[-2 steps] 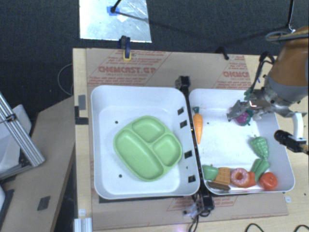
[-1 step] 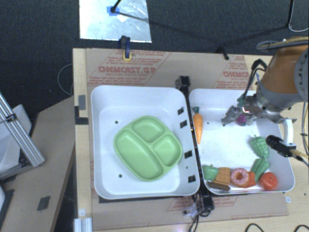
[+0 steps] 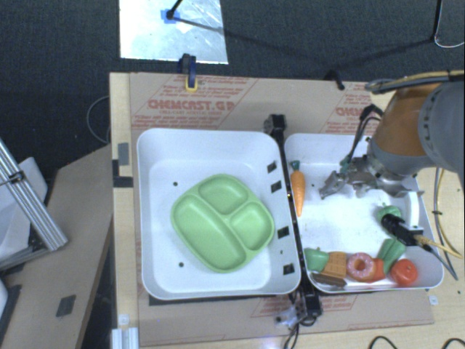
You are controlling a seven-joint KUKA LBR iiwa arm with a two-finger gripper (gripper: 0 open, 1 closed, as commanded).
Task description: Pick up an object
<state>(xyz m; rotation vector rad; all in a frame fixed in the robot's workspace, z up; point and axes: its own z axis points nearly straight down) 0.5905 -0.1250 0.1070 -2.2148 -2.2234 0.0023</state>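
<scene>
A: Dark floor around the bench point(image 3: 218, 97), the end effector point(image 3: 336, 184) sits low in the right bin point(image 3: 327, 147).
B: Can't tell its grip. Carrot point(image 3: 297, 187) lies just left of it.

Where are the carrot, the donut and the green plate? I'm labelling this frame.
carrot point(image 3: 297, 188): camera view, mid-body.
donut point(image 3: 360, 266): camera view, pink icing ring.
green plate point(image 3: 222, 222): camera view, central divider.

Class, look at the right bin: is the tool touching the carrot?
Apart. The camera view shows bare white bin floor between the tool and the carrot, which lies along the right bin's left wall.
</scene>
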